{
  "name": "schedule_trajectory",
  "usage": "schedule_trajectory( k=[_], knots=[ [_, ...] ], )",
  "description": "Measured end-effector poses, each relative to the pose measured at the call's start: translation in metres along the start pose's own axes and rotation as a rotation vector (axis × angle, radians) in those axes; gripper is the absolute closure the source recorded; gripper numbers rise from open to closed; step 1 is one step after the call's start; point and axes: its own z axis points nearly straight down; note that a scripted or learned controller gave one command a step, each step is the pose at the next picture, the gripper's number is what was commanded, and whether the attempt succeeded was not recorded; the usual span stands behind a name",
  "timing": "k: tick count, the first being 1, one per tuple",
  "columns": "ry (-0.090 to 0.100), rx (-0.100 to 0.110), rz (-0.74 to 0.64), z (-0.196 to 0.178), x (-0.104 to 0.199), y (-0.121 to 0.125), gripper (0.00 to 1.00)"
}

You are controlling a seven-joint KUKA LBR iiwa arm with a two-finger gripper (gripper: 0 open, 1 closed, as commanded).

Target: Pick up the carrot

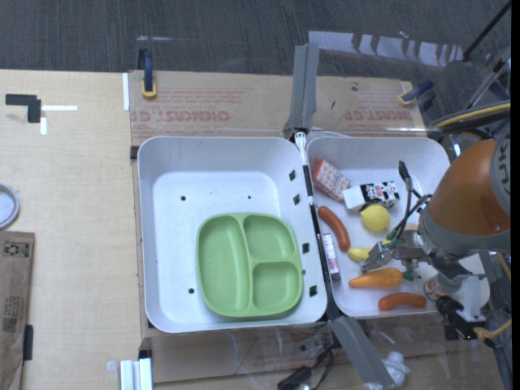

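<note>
Sausage (401,301) lies just beside carrot (376,279), tool (382,255) above

Two white bins sit on the bench: the left bin (154,242) and the right bin (357,149). One green divided plate (248,264) lies far left of the gripper (382,254). Just below the gripper lies one carrot (378,279). Two sausages: one (334,227) left of it, one (401,301) below. One lemon (374,217) above it, plus one small carton (371,193) and one red packet (331,179).
</note>
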Motion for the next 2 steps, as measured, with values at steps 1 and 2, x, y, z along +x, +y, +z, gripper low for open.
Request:
schedule_trajectory(
  k=[1, 2],
  knots=[
    [-0.001, -0.002, -0.218, 0.0, 0.03, 0.001, 0.0],
    [-0.002, -0.003, -0.614, -0.001, 0.0, 0.001, 0.0]
  ],
)
